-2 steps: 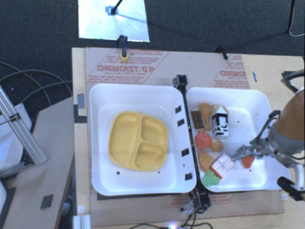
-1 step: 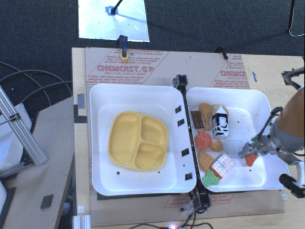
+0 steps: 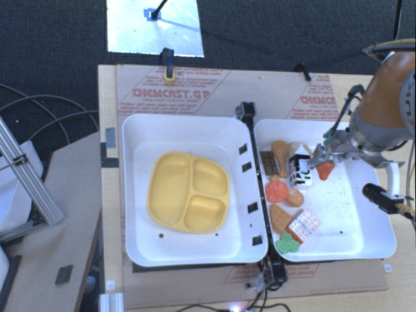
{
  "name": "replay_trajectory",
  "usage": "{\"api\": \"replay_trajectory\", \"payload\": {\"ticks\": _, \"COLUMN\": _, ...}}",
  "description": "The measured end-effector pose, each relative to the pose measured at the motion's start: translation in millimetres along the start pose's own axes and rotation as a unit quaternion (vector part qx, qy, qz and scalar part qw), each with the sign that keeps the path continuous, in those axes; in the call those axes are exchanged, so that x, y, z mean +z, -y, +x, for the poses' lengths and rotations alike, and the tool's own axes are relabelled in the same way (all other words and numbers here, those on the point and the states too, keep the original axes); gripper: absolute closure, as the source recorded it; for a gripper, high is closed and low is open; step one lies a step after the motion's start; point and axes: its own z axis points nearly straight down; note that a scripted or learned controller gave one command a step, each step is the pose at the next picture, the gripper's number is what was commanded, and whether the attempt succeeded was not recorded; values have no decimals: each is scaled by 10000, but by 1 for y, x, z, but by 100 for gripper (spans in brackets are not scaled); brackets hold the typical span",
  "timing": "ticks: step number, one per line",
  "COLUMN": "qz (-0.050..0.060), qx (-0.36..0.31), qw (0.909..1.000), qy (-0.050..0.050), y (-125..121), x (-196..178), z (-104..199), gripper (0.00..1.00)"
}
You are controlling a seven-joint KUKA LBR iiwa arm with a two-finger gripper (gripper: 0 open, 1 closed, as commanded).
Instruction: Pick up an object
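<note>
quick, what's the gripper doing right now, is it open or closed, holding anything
Gripper: over the right bin, among the toy foods; open or closed cannot be told.

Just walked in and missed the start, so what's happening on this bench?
A grey and orange arm reaches into the right bin, its hand low over a heap of small toy foods by the left wall. I can't tell if it holds any. The left bin has a yellow tray.
</note>
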Motion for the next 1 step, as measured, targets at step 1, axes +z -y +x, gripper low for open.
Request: {"api": "replay_trajectory", "payload": {"ticks": 1, "qz": 25, "qx": 14, "qw": 10000, "qy": -8, "y": -67, "x": -17, "z": 67, "gripper": 100}}
